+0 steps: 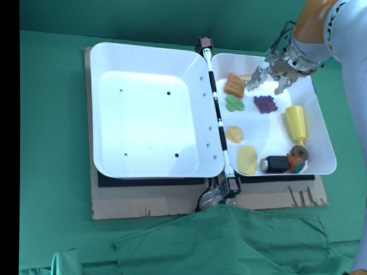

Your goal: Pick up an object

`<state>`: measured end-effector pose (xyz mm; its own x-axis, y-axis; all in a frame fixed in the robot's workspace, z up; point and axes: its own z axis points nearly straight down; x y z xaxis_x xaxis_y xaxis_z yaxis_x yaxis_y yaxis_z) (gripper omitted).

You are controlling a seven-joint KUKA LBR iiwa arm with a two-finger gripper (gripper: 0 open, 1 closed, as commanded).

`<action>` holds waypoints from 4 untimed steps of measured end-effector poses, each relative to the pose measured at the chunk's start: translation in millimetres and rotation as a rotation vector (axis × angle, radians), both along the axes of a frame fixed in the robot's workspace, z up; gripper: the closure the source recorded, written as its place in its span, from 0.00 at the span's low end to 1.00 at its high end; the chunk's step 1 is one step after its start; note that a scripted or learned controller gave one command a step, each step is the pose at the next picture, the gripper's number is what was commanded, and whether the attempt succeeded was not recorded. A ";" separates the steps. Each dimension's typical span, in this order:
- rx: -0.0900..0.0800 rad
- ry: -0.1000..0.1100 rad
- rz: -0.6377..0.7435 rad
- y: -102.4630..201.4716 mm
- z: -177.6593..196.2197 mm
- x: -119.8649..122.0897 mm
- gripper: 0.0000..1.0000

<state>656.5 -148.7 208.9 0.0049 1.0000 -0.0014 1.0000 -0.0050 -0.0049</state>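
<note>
My gripper (268, 85) hangs open over the back of the right bin (324, 148), its two fingers spread with nothing between them. Just below it lies a purple grape cluster (265, 103). An orange waffle piece (234, 85) sits to the gripper's left, with a green leafy piece (234, 103) in front of it. A yellow bottle (296, 123) lies along the right side. Further forward lie a small yellow piece (234, 133), a larger yellow slab (247, 160), a black can (276, 164) and a brown and orange item (297, 157).
The left bin (143, 67) stands beside the right one, with a black and white bar (216, 105) running between them. Both rest on cardboard (109, 202) over green cloth. A fold of green cloth (229, 239) lies at the front.
</note>
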 end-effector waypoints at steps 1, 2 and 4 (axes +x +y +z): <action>-0.002 -0.007 0.000 -15.7 -6.1 1.5 0.00; -0.006 -0.024 0.001 1.0 -22.8 -52.5 0.00; -0.002 -0.020 0.001 -39.6 -23.6 -26.7 1.00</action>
